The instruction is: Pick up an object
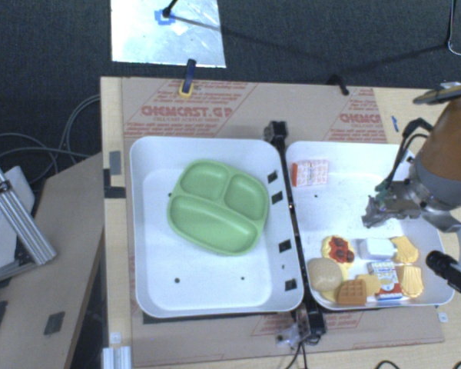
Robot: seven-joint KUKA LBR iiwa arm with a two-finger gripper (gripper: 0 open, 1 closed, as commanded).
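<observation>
My gripper (375, 214) hangs over the right bin (346, 191), just above and right of a cluster of toy food at the bin's front. That cluster holds a small pizza piece (338, 249), a white block (377, 247), a round bun (324, 274), a waffle (353, 291), a yellow piece (404, 247) and a small packet (386, 275). A red and white packet (310, 173) lies apart near the bin's back left. Nothing shows between the gripper's fingers.
The left bin (154, 283) holds a green divided plate (218, 205). A black divider with clips (284, 206) runs between the bins. The arm's orange band (453, 141) enters from the right.
</observation>
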